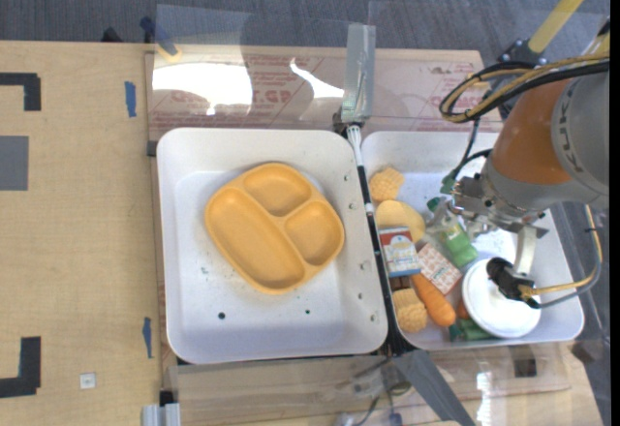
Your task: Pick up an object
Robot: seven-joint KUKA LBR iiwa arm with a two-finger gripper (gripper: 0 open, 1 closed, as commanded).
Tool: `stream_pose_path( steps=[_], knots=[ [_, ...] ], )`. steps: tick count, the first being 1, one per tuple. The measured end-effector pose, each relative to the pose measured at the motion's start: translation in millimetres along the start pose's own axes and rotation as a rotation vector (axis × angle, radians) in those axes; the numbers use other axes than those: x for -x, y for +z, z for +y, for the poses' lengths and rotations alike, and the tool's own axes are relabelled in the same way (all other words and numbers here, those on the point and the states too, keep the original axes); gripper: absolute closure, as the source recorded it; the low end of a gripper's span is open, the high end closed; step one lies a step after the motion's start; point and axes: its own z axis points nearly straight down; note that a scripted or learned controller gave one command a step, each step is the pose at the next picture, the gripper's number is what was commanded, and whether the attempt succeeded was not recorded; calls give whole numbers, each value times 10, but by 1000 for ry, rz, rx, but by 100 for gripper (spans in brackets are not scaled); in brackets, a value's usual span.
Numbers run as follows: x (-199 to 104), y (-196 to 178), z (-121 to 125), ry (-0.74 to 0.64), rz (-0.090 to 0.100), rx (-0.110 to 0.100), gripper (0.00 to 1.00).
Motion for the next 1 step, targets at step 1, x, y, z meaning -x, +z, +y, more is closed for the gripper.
stream_pose_path(
  steps=[1],
  knots=[
    [-294, -1232, -325, 120, 1, -3, 100]
  ],
)
